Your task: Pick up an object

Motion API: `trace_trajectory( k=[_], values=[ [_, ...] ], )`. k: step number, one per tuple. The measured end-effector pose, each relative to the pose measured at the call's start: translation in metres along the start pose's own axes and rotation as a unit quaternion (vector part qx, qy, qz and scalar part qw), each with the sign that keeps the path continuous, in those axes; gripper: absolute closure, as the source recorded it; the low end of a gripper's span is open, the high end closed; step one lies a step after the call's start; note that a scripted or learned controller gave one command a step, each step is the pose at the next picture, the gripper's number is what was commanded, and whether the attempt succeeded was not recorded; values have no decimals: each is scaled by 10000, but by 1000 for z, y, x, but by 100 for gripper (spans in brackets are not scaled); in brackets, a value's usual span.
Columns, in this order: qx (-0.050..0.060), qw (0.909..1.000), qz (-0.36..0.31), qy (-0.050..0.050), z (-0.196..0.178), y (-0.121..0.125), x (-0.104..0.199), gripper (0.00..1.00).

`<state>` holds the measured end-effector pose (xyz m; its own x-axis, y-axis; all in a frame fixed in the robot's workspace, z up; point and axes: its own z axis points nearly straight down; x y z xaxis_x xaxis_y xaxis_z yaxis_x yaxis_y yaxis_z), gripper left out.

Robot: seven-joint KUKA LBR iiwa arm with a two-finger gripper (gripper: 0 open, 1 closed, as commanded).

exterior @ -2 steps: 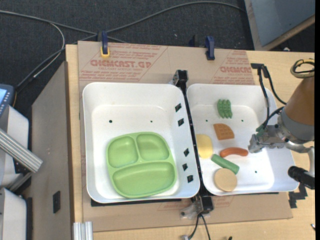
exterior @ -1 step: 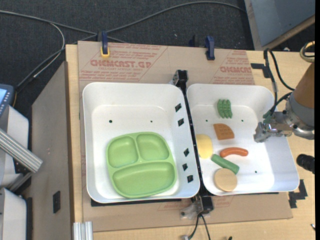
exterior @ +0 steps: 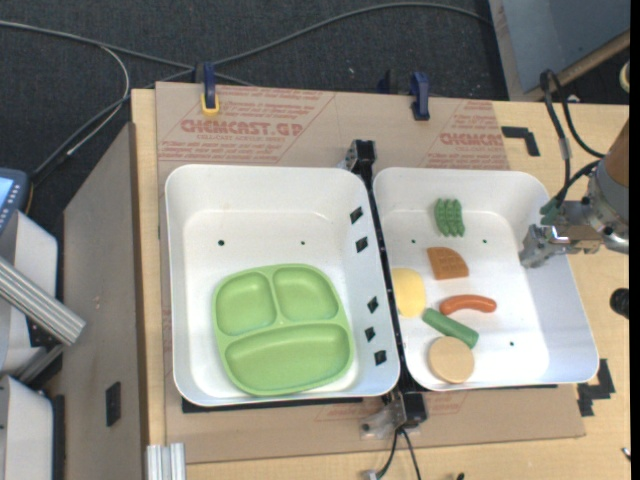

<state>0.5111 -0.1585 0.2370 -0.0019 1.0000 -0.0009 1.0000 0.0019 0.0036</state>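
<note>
Two white bins sit side by side on the bench [exterior: 100, 268], touching along their inner walls. The left bin [exterior: 190, 268] holds one thing: a green divided plate [exterior: 285, 328] with three compartments, lying toward the near edge with bare floor behind it. The right bin [exterior: 560, 318] holds six small food-like pieces: one green bean pod cluster [exterior: 449, 217] at the back, one brown toast-like slab [exterior: 447, 262] below it, one yellow lemon-like piece [exterior: 408, 292] beside the dividing wall, one orange sausage [exterior: 468, 305], one dark green cucumber-like stick [exterior: 449, 327] touching it from below, and one tan round biscuit [exterior: 452, 360] nearest the front rim. All six lie in the left half of that bin; the right half is bare floor.

The gripper [exterior: 538, 242] hangs at the right bin's right wall, well apart from every piece. Nothing is seen in it; whether it is spread or pressed together cannot be told. Two clamps [exterior: 209, 85] pin the cardboard sheet [exterior: 300, 118] at the back edge.
</note>
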Motion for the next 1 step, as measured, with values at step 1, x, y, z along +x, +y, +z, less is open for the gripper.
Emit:
trace_trajectory(
  k=[1],
  values=[
    [12, 10000, -11, 10, -7, 2, 47, 100]
  ],
)
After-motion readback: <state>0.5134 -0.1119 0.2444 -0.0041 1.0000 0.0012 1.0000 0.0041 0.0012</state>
